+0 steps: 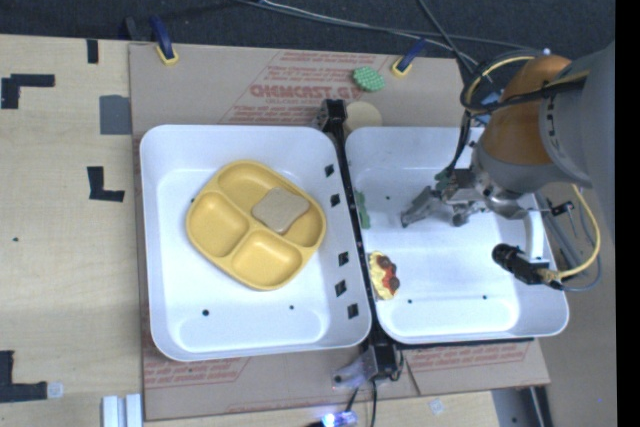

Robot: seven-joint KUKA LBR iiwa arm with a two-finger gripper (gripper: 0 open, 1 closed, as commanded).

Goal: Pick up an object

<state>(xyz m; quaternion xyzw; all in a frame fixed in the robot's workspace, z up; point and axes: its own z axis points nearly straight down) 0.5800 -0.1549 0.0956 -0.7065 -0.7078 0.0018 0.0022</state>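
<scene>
tool (412, 213) hangs in the right bin (450, 315), can't tell its state; nothing seen in it. Nearest pick, a small yellow-red toy (383, 274), lies against the divider (345, 215), near the tool. Risk: a finger hits that wall or shoves the toy tighter into it, closing on air

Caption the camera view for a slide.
Gripper hovers in the right bin; yellow tray holding a tan slice sits in the left bin.
</scene>
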